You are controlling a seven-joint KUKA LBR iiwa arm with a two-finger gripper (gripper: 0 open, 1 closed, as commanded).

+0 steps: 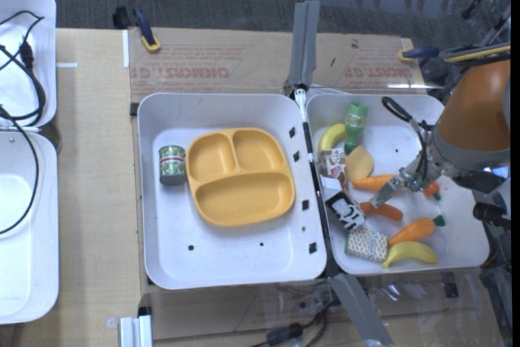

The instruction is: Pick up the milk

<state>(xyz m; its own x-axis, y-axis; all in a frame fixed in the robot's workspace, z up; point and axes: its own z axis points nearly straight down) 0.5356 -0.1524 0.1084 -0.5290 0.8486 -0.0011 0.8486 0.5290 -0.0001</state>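
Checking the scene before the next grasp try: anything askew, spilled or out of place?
No spill or damage. In the right bin the items lie tumbled: the milk carton is tipped on its side beside the carrots. The can stands upright by the yellow plate.

Left bin [154, 175]: divided plate [241, 175] in the middle, small can [171, 165] just beside its left edge. Right bin [475, 252]: bottle [355, 124] at the back, banana [330, 136] left of it, milk carton [347, 213] near the left wall, carrots [416, 230] and a second banana [410, 254] toward the front. Gripper [390, 193] sits low over the right bin's middle, probably touching a carrot [371, 183] — hard to tell.
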